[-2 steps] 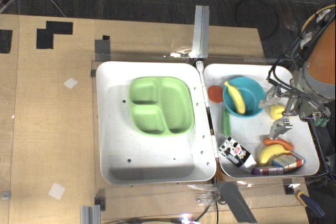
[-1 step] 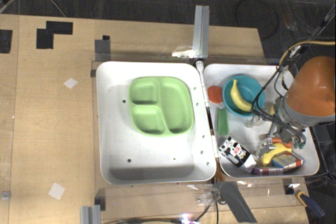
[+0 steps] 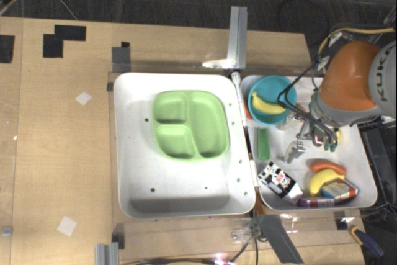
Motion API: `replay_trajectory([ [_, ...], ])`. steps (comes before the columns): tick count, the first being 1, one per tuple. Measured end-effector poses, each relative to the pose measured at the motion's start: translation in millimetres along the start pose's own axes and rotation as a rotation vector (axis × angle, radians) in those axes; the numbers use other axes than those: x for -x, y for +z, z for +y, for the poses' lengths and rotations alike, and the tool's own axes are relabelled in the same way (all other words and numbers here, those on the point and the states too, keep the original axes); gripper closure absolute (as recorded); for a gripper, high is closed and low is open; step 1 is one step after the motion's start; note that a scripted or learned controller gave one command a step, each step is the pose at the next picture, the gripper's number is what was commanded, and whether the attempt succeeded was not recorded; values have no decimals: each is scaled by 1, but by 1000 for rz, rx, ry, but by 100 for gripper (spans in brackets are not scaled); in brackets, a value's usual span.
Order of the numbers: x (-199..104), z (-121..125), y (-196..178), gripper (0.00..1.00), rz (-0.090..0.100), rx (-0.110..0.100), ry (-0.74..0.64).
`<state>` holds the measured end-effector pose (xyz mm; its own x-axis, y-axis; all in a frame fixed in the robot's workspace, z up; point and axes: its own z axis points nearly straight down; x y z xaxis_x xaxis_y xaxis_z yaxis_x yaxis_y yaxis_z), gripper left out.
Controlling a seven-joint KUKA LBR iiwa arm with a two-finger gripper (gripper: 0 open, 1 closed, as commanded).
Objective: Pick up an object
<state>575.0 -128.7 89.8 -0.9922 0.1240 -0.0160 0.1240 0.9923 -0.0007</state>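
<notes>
Several candidate objects lie in the right bin (image 3: 370, 190), clustered at its 6 o'clock edge: a yellow banana (image 3: 322, 179) with its long axis pointing roughly 8 to 2 o'clock, an orange piece (image 3: 327, 166) above it. The pincer (image 3: 308, 143) hovers above bare bin floor at the banana's 11 o'clock, holding nothing; its opening cannot be judged. A green divided tray (image 3: 189, 124) occupies the left bin (image 3: 133, 152).

arm (image 3: 356, 80): cut off by the right edge, upper links out of frame
right bin (image 3: 366, 195): far rim partly covered by the arm
small items (image 3: 332, 190) in the right bin's near corner: overlapping, too small to identify
gripper (image 3: 308, 144): fingertips blurred
</notes>
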Motion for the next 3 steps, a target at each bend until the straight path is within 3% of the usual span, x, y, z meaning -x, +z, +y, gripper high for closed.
replay_trajectory([
  [1,-57,-7,-2,0,-3,0,265],
  [2,37,-15,-21,0,5,-1,438],
  [3,80,34,2,0,7,-8,499],
])
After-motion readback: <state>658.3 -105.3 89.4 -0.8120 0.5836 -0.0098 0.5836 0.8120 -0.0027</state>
